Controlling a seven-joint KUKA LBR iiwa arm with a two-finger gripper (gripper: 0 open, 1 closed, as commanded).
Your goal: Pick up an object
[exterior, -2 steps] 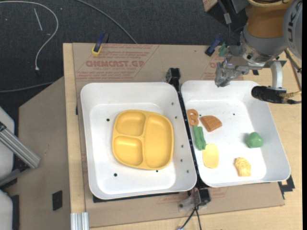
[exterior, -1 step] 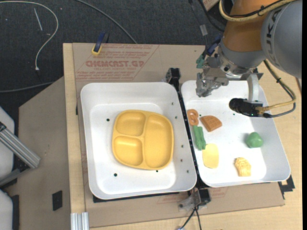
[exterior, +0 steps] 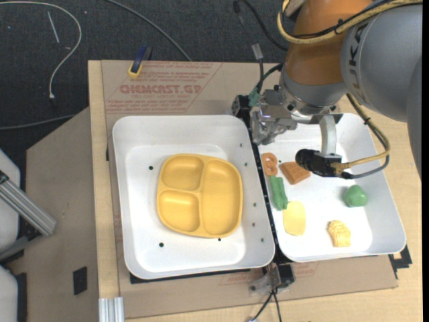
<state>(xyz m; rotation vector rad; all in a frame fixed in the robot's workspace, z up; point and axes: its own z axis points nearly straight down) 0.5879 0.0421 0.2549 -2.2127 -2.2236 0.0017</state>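
Observation:
Several toy food pieces lie in the right bin (exterior: pixel 375 146): an orange ring (exterior: pixel 269 163), a brown wedge (exterior: pixel 293 173), a long green piece (exterior: pixel 278 193), a pale yellow piece (exterior: pixel 293 218), a yellow ridged piece (exterior: pixel 339 233) and a round green piece (exterior: pixel 356 196). My gripper (exterior: pixel 267 125) hangs over the bin's far left corner, just beyond the orange ring, near the wall between the two bins. I see nothing held in it.
A yellow divided plate (exterior: pixel 199 194) lies in the left bin (exterior: pixel 134 139). A black cable fitting (exterior: pixel 316 162) with a yellow cable hangs off the arm above the brown wedge. Cardboard (exterior: pixel 161 86) lies under both bins.

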